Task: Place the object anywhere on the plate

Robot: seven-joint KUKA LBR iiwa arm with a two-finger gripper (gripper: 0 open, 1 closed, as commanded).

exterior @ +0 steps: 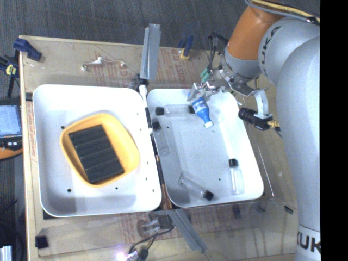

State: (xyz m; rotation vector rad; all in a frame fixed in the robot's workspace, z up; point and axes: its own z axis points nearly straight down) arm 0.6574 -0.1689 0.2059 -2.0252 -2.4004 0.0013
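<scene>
Blue and white, the small tube [202, 112] is hanging at a slant from the gripper [199, 94], its upper end pinched between the fingers and its lower end pointing down toward the floor of the right bin [217, 145]. The gripper is clamping on that top end, with the fingers drawn in close against it; whether the tube's tip is touching the bin floor or riding just clear of it is hard to tell from above.

By my reading, the pick is done and the carry is starting. The yellow plate [122, 132], bearing a dark ribbed pad [97, 154], is sitting in the left bin [49, 99], well apart from the tube, with the two bins' meeting walls lying between.

Next, the arm is needing height enough to clear those walls, then a sweep leftward until the tube is hanging over the plate, then a lowering and a release. The grasp is looking shallow and off-centre, so the tube may swing or slip on the way.

Clear vials [235, 175] with dark caps are lying elsewhere in the right bin, apart from the gripper.
</scene>
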